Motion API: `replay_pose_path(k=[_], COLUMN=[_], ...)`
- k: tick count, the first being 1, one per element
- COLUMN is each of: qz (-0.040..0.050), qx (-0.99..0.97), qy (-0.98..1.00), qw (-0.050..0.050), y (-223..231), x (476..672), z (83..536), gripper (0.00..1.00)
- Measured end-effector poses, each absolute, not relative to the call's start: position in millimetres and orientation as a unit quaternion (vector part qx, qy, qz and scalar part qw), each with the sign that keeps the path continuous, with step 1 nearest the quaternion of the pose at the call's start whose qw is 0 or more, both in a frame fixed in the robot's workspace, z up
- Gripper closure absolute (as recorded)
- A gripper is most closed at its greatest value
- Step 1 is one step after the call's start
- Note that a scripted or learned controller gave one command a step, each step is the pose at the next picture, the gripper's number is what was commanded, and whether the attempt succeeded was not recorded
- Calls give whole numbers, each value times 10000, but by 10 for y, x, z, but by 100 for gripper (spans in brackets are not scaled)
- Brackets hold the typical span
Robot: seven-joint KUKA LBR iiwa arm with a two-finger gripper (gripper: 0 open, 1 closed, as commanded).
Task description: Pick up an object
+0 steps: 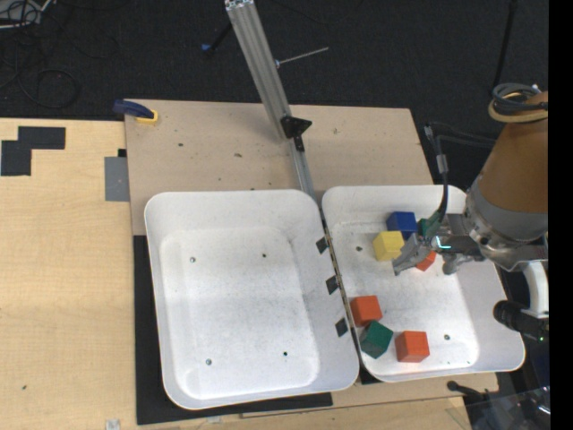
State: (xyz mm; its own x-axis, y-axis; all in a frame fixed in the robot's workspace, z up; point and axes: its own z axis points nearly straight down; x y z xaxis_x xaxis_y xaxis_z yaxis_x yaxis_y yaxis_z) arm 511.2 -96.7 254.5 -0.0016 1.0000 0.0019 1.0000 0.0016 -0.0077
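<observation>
the gripper point(428, 260) is low in the right bin point(501, 352) near its far edge — next to the yellow block point(388, 245) — can't tell if it holds anything.

1. A long ribbed aluminium rail point(266, 70) rises at a slant from a black bracket point(294, 127) on the pale wooden desk point(215, 150).
2. A small blue and yellow clamp point(136, 110) sits at the desk's far left corner.
3. Black cables point(31, 7) lie on the dark floor point(394, 34) beyond.
4. Black rectangular patches point(31, 146) and a grey one point(115, 177) mark the light wooden panel point(63, 285) at left.
</observation>
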Motion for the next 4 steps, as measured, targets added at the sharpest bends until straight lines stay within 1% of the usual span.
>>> replay_pose_path(k=[1,2,3,4], qz=[6,28,28,-52], qx=[-7086,-7078,-7076,-7066], qy=[-7056,-7064,-7066,-7076], qw=[13,44,42,-47], y=[-984,-888,-967,-969], x=[5118,5118,5078,5136], z=[2565,1969,1481,1211], gripper=[0,0,0,0])
